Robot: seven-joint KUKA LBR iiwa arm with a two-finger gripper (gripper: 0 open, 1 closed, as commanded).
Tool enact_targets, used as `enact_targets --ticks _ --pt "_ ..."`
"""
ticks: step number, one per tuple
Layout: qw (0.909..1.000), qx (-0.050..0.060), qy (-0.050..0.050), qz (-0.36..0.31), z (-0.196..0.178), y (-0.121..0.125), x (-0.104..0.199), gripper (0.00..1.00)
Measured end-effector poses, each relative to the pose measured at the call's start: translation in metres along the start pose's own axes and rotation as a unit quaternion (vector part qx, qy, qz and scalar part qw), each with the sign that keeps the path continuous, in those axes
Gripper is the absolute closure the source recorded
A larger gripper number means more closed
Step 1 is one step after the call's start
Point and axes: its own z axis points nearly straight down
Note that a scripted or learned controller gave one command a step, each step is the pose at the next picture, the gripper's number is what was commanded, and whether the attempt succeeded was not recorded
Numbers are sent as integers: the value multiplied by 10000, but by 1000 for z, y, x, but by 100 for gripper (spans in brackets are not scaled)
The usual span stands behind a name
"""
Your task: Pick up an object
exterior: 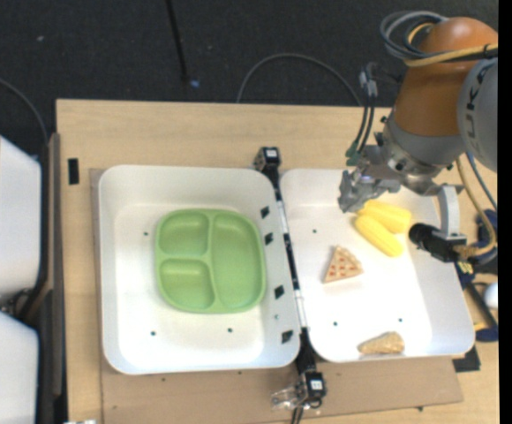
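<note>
Objects lie in two bins: a green tray (pixel 210 260) in the left bin (pixel 115 325), then a pizza slice (pixel 342 265), a tan piece (pixel 381 344) and a yellow banana (pixel 383 227) in the right bin (pixel 441 316). The arm (pixel 437 78) reaches down from the right, gripper (pixel 359 193) low just beside the banana; finger state cannot be told.

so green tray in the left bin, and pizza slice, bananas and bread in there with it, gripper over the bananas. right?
Not quite. The camera view shows the green tray alone in the left bin. The pizza slice, bananas and bread lie in the right bin. The gripper does sit just above the bananas, at their upper left.
</note>
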Motion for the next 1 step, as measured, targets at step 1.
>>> enact_targets --ticks 1 --pt "10000 0 3 -1 2 -19 41 100"
